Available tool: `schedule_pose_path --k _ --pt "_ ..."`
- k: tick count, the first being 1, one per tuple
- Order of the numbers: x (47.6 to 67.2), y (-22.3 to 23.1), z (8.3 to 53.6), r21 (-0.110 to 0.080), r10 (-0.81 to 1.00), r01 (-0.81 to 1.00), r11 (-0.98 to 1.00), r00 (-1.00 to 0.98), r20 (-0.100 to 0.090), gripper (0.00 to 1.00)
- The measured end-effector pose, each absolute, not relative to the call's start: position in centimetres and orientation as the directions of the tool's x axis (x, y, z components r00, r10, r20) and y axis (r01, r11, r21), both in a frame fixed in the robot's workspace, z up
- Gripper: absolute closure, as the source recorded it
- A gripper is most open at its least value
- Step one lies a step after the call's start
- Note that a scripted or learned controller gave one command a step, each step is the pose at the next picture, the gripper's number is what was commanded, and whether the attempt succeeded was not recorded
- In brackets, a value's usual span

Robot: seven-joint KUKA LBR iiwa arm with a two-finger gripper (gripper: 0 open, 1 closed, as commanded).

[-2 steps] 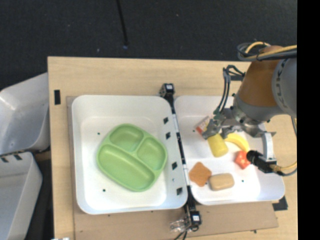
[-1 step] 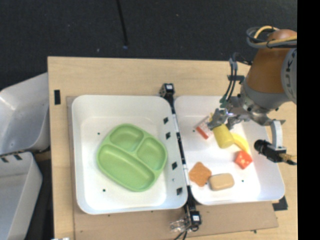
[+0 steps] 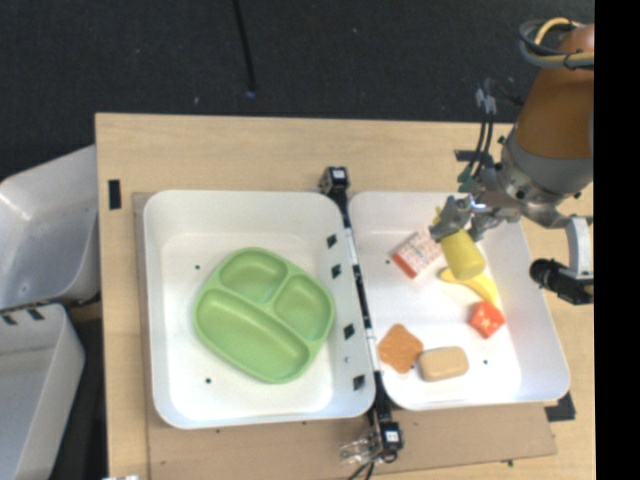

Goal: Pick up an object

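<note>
White bins sit side by side on the wooden bench [image 3: 120, 298]. The left bin [image 3: 160, 368] holds a big green plate [image 3: 262, 314] with three sections. The right bin [image 3: 525, 363] holds the small toys. The arm [image 3: 550, 118] comes in from the upper right of the frame.

Its gripper [image 3: 462, 220] is low over the top of the right bin, right at a yellow cylinder [image 3: 464, 256]. I cannot tell if it is clenched on the cylinder or just touching it, because the tips are hidden.

Just left is a red and white packet [image 3: 417, 255]. A yellow wedge [image 3: 484, 287] pokes out under the cylinder. Lower down are a tan bun [image 3: 443, 363], an orange cracker [image 3: 400, 348] and a small red block [image 3: 487, 319].

I think the pick is only part way. Nothing looks lifted yet, so the grab and the lift may still be left.
</note>
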State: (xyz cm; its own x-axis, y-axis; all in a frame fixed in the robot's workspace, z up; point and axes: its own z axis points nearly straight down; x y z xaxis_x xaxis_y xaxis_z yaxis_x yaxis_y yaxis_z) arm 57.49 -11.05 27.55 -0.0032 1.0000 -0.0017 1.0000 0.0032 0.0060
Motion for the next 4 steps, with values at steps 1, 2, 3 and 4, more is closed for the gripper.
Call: schedule_pose_path --k 1,2,3,4 --pt "57.3 -7.0 27.1 0.001 1.000 1.000 0.005 -0.005 0.000 1.00" --pt "55.8 -2.1 26.1 -0.001 1.000 1.000 0.005 -0.005 0.000 1.00" --pt "55.2 3.0 26.7 0.001 1.000 1.000 0.007 -0.007 0.001 1.00" --pt "55.1 7.2 26.1 -0.002 1.000 1.000 0.006 -0.006 0.001 1.00"
